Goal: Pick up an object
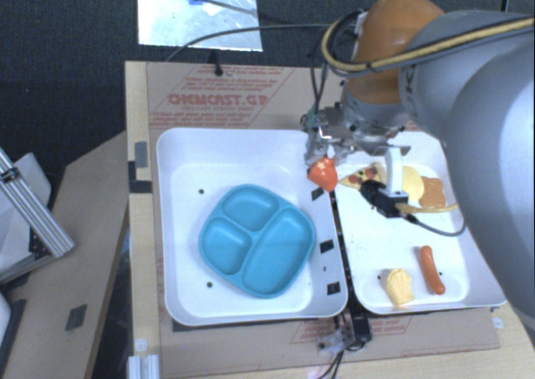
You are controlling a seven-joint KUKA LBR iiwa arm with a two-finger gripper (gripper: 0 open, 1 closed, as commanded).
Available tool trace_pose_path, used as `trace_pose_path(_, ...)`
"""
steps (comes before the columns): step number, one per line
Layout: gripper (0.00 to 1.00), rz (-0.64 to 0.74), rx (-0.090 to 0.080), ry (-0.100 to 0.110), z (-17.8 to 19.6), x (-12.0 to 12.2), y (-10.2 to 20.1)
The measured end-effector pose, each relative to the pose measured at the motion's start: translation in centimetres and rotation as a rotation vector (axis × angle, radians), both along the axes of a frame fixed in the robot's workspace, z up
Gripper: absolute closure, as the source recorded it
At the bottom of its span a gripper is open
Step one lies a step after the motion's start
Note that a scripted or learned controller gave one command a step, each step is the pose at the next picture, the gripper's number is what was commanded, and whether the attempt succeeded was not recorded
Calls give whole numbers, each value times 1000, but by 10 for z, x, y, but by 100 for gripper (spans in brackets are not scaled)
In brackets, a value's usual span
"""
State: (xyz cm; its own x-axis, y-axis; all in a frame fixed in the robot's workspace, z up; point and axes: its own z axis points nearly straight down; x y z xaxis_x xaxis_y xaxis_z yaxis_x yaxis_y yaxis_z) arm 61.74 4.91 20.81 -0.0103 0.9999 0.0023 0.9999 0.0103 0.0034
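Gripper [324, 164] at the bins' shared edge — orange piece [323, 174] between fingers.

Two bins side by side on cardboard [217, 93]. Left bin [180, 160] holds a divided tray [257, 239], roughly centred. Right bin [456, 273]: pizza slice [365, 176] and flat food piece [431, 193] at back, sausage [432, 269] and corn-like piece [399, 286] at front, sausage right of it. Gripper [322, 170] sits over the divider between bins, at back. Foil sheet [199, 2] behind the cardboard.
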Motion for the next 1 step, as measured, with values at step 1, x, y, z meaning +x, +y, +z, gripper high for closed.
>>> trace_pose_path(1,100,-1,0,-1,1,23,40)
